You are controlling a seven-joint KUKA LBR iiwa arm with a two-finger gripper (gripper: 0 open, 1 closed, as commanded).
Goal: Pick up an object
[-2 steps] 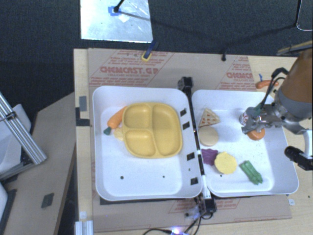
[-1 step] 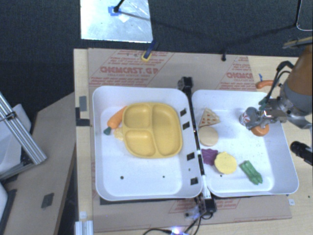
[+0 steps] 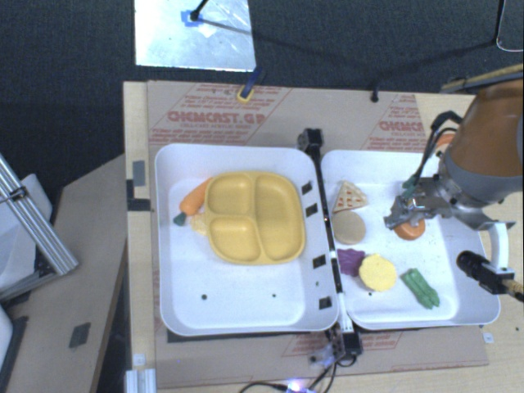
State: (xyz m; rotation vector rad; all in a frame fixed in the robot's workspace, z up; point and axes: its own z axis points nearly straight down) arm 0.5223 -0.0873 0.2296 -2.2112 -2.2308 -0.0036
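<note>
Reaching in from the right, the grey two-finger gripper [image 3: 404, 214] hangs low over the right white bin [image 3: 471, 301], right above a round orange toy piece [image 3: 410, 229]; whether its jaws are parted or clenched cannot be told.

— Where was the arm [image 3: 491, 150]?
— At the right edge of the frame, its orange band uppermost, the grey wrist below it, reaching leftward.
— And the gripper [image 3: 404, 211]?
— Right of centre, pointing down and left; its state could not be made out.
</note>
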